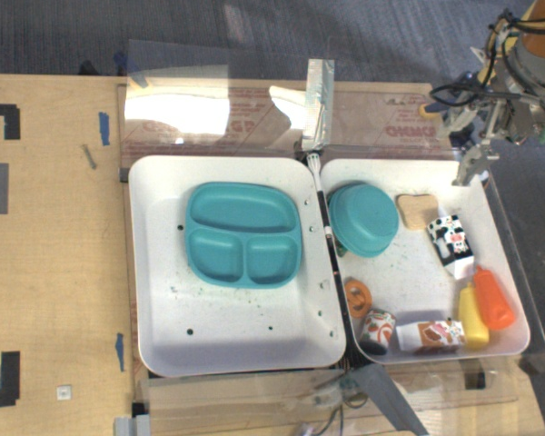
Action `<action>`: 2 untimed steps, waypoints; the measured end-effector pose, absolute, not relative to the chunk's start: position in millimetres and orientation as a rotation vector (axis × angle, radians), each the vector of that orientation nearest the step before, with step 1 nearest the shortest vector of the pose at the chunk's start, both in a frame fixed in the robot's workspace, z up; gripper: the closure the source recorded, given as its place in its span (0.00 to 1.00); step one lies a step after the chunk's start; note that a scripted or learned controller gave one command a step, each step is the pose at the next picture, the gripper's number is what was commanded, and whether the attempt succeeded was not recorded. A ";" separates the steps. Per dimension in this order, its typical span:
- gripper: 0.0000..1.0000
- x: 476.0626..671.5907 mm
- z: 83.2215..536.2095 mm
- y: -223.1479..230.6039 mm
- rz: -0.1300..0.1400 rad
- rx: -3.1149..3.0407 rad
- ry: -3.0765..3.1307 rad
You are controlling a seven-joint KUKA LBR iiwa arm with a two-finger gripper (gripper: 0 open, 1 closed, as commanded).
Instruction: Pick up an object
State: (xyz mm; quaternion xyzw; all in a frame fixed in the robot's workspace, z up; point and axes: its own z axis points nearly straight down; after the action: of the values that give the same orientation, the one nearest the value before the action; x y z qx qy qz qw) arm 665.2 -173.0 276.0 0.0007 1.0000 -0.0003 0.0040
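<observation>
Left bin (154, 271): one teal divided tray (243, 234), lying flat.

Right bin (513, 334): teal bowl (363, 218) at far left; tan block (417, 210) just right of it; black-and-white carton (450, 237); orange bottle (493, 299) beside yellow bottle (473, 317) at right; tube (429, 334), small ball (375, 328) and orange ring (357, 293) along the near edge.

Gripper (473, 166): hung above the right bin's far right corner, apart from all items; claw width could not be told.
</observation>
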 end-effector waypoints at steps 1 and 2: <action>0.00 636.3 98.5 -201.5 -0.003 0.059 3.130; 0.00 588.1 95.3 -222.8 -0.004 0.062 3.118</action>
State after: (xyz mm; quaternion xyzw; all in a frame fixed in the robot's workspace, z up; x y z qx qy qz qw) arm 588.1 -222.8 95.3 0.0200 0.9997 -0.0014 0.0117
